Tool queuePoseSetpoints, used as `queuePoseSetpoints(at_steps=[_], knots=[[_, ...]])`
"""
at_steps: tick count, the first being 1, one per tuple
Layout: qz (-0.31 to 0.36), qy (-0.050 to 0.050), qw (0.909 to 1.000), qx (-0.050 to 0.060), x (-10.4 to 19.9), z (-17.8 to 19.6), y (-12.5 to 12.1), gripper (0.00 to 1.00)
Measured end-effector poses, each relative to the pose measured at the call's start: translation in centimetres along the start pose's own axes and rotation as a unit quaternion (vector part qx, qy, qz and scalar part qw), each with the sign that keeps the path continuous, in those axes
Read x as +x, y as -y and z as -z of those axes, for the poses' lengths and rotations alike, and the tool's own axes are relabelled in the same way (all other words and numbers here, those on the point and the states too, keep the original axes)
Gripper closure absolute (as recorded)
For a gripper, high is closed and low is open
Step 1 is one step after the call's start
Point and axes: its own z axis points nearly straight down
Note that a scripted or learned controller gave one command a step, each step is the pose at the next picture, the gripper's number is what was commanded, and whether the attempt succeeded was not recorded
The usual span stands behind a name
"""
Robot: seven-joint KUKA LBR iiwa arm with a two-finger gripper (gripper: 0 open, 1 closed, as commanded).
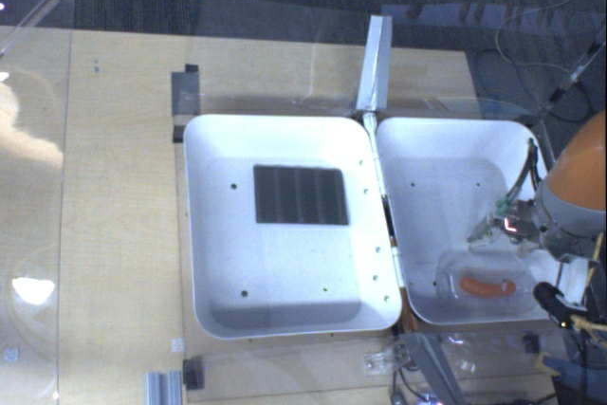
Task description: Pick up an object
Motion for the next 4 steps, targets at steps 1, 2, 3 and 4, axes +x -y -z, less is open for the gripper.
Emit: queuePoseSetpoints(at_steps=[1,2,3,4], knots=[[-0.085,0.001,0.9964,-0.001,-0.1,10.0,-1.2,0.0],[0.02,0.0,0.9998,-0.005,1.9,-0.2,1.6,0.0],[-0.064,0.0,0.998,0.0,1.9,1.0,-4.7,0.0],[0.061,0.0,0.9981,-0.006,7.9,-0.1,0.4,0.0]])
